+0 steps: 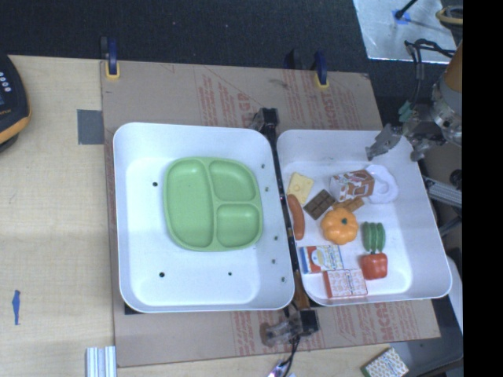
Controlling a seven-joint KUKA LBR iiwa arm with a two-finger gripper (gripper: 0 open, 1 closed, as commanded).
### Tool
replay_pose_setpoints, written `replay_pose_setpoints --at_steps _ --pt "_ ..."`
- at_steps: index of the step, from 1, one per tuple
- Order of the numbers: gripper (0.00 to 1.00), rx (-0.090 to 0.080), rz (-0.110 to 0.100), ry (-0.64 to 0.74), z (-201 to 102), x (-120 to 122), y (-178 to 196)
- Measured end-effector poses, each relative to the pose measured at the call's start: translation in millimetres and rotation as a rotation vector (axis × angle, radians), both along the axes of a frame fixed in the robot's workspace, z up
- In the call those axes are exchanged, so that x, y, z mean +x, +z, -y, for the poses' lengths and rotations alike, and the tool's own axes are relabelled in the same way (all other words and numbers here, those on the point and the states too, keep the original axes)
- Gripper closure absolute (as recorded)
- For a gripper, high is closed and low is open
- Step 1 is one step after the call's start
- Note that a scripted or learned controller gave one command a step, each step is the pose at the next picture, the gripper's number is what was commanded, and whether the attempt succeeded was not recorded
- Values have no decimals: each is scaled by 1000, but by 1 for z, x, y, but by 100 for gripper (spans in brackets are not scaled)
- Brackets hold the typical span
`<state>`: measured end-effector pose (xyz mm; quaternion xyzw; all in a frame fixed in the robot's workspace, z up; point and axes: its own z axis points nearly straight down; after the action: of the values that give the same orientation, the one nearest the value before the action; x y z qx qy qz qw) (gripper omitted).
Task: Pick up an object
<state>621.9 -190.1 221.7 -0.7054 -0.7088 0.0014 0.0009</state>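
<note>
The bench (55, 210) carries two white bins. The left bin (141, 281) holds a green divided plate (212, 203). The right bin (409, 234) holds small food items: an orange pumpkin (339, 226), a sausage (295, 215), a cheese wedge (299, 186). The pincer (393, 141) hangs over this bin's upper right corner, holding nothing; how wide it stands I cannot tell.

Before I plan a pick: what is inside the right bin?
The right bin holds a small pumpkin, green pepper, red pepper, sausage, cheese, chocolate and two cartons. Anything beneath them is covered.
</note>
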Motion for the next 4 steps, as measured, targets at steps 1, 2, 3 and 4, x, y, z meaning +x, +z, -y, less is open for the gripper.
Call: replay_pose_setpoints --at_steps 1,2,3,4 --pt "0 3 -8 6 -64 -17 -137" --pt "0 2 -6 -2 -88 -85 -130" --pt "100 -1 -1 2 -86 -81 -119" --pt "0 -1 -1 2 -86 -81 -120"
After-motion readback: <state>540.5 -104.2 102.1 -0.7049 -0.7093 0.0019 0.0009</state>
